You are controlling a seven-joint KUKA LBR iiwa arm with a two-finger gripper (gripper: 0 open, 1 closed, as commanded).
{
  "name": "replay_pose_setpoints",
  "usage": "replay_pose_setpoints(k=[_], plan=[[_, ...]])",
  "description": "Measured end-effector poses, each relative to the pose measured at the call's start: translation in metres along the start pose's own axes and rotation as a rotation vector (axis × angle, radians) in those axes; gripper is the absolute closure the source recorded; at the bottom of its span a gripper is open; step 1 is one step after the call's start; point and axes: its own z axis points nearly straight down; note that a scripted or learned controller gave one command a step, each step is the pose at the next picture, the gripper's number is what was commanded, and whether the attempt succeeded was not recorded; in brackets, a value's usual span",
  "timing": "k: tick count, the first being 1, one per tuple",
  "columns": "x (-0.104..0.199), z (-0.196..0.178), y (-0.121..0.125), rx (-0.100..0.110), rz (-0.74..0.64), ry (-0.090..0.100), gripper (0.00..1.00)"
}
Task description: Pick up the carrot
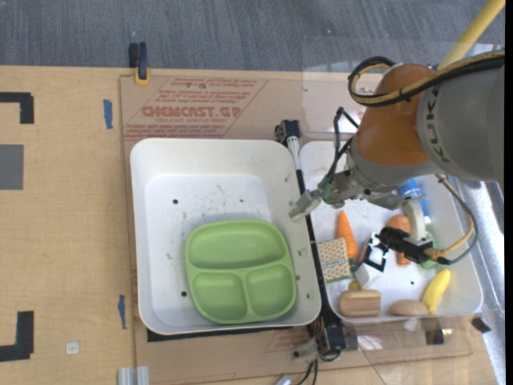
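Observation:
The orange carrot (346, 233) lies in the right bin (473, 295), near its left wall and pointing up the view. My gripper (319, 198) hangs just above and left of the carrot's top end, close to the rim between the two bins. The carrot rests on the bin floor, and nothing shows it held. The arm's orange band and grey wrist hide the upper part of the right bin.
The left bin (160, 175) holds a green divided plate (240, 269). Around the carrot lie a patterned box (334, 259), a wooden block (359, 302), a tan lump (409, 307), a yellow banana (435, 289) and a white bottle (417, 217).

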Motion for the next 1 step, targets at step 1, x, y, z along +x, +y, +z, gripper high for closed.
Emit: replay_pose_setpoints(k=[1], plan=[[-0.0333, -0.0531, -0.0737, 0.026, 0.017, -0.040, 0.00]])
